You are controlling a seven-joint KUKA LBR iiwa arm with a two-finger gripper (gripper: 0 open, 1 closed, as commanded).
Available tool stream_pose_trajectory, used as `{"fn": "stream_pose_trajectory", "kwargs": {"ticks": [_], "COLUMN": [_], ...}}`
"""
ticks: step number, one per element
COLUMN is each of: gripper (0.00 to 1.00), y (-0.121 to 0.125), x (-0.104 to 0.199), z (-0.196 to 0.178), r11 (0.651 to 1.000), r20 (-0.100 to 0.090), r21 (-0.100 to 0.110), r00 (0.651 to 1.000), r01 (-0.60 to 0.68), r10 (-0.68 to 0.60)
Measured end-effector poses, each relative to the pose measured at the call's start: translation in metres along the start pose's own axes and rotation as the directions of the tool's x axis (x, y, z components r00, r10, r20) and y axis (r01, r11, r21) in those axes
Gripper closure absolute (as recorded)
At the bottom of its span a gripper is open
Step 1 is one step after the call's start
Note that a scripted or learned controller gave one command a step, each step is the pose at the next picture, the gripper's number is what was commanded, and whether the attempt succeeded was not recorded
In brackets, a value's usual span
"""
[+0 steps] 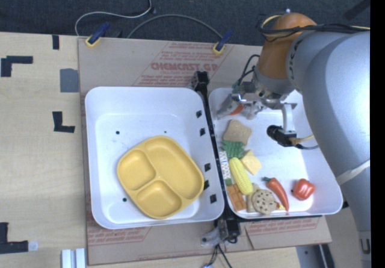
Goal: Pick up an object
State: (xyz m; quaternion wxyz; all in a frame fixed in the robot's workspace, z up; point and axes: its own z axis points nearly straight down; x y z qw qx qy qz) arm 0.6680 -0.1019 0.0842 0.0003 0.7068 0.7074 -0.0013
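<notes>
Camera view: the grey arm (337,98) covers the right bin's (319,200) far right corner and runs out of frame at the right. The gripper (240,104) sits low at that bin's far left corner, just above a slice of bread (238,132); whether it is spread or pressed together cannot be told. Toy food crowds the bin's left side: a corn cob (241,176), a cheese wedge (251,163), a cookie (263,201), a chilli (277,192) and a red pepper (303,188). The bin's middle floor is bare. The left bin (102,110) holds a yellow divided plate (159,175), with open floor toward its far edge.
</notes>
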Motion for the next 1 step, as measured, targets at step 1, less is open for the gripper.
{"fn": "stream_pose_trajectory", "kwargs": {"ticks": [1], "gripper": [0.00], "y": [0.0000], "x": [-0.0082], "z": [-0.0001], "r11": [1.000], "r20": [0.001], "r21": [0.000], "r00": [1.000], "r01": [0.000], "r10": [0.000]}}
